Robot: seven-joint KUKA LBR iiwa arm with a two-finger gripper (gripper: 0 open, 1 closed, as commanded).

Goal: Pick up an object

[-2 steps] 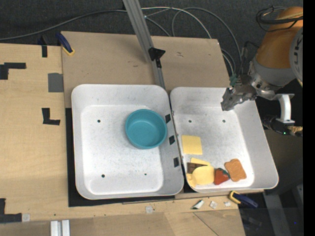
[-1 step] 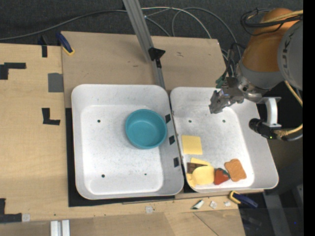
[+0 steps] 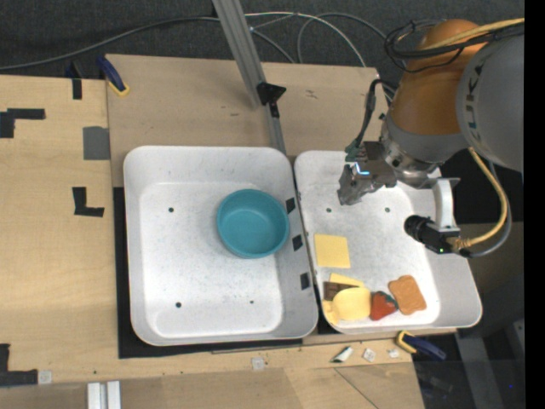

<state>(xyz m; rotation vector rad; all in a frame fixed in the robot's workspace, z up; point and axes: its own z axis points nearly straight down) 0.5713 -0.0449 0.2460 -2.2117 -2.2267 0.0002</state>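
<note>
My arm [image 3: 502,83] is a bulky grey shell with a glossy orange band [image 3: 434,75] above the wrist. Black and yellow cables [image 3: 498,198] loop around it, and I see a small dark metal two-finger gripper [image 3: 351,192] plus a white bracket carrying a black cylindrical unit [image 3: 430,228].

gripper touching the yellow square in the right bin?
Apart. The camera view shows the gripper over the upper part of the right bin, with bare white bin floor between it and the yellow square lower down.
</note>
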